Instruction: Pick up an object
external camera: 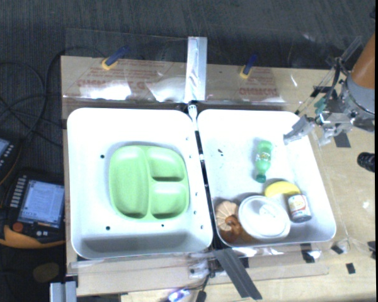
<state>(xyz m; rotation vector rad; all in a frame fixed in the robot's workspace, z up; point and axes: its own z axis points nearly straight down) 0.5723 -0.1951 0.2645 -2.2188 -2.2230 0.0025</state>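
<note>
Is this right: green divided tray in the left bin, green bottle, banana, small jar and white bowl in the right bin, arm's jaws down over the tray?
Not quite. The gripper is at the upper right edge of the right bin, not over the green divided tray. The camera view shows it. The rest holds: tray in the left bin, green bottle, banana, small jar and white bowl in the right bin.

Green bottle (263, 158) beside end effector (310, 129)

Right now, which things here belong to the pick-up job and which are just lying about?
Job:
gripper
green bottle
banana
jar
white bowl
brown pastry
right bin

Lying about:
green tray
left bin
tablet
</note>
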